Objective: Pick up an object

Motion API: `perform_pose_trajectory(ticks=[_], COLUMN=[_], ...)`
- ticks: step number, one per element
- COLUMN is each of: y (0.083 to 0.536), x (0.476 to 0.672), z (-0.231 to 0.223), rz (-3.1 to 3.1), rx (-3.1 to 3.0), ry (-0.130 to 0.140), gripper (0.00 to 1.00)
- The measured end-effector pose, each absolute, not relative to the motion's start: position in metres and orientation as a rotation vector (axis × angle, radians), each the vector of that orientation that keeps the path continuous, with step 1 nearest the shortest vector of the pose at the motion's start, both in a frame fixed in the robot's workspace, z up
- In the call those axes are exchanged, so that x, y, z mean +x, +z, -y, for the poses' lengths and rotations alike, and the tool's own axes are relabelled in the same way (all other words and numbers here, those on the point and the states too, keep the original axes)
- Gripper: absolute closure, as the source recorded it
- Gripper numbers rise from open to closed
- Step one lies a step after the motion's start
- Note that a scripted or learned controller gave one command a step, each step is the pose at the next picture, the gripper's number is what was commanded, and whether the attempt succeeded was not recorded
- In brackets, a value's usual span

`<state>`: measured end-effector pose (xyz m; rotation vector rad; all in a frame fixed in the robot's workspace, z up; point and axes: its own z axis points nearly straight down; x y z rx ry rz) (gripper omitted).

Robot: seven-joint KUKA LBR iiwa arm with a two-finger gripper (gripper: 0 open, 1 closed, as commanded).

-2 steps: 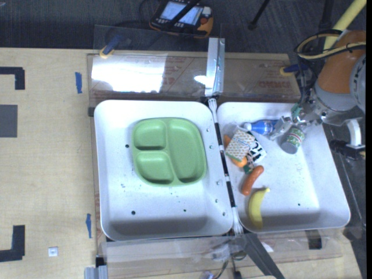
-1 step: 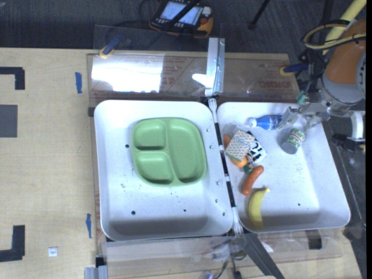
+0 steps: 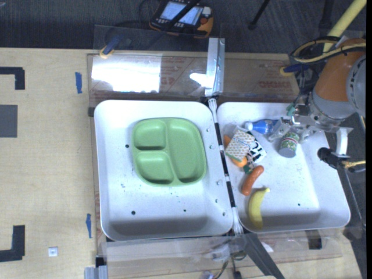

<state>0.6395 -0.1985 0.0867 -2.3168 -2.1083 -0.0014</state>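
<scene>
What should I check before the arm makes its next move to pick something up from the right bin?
1. Things to pick in the right bin: ok; a banana, a carrot, a patterned packet, a blue bottle.
2. Gripper over that bin: ok, above a small grey cup.
3. Cup between the fingers: cannot tell.
4. Banana free of neighbours: ok, lies apart near the front.
5. Green tray out of the way: ok, in the left bin.
</scene>
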Motion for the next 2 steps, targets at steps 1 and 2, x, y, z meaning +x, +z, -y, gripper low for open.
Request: perform_pose_trajectory(ticks=[1, 2], y=[0.098, 0.203], x=[0.641, 0.603], z=[0.202, 0.166], rz=[2.111, 2.047], rx=[-2.327, -2.386], ry=[-0.004, -0.002], gripper=[1.0, 1.0])
